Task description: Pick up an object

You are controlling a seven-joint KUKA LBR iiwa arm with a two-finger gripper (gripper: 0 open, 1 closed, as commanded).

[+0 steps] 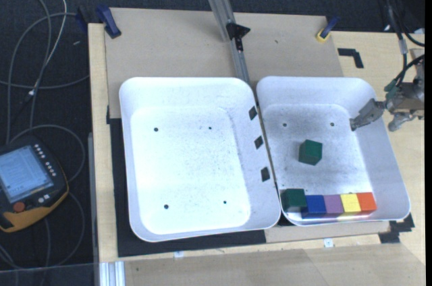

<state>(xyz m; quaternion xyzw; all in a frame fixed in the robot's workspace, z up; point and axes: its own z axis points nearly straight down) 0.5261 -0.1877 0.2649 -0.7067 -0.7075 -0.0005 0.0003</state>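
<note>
Plainly, the right bin (378,143) holds a dark green cube (310,152) near its middle and a row of coloured blocks (329,202) along its near edge, while the gripper (378,112), grasping nothing, hangs over its right edge.

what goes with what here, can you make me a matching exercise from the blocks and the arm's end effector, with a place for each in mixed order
Things:
1. green cube
2. orange block
3. dark green block
4. end effector

Places:
A. left end of the row along the right bin's near edge
B. over the right bin's right rim
C. alone, middle of the right bin
D. right end of that row

Pairs: 1-C, 2-D, 3-A, 4-B
</note>
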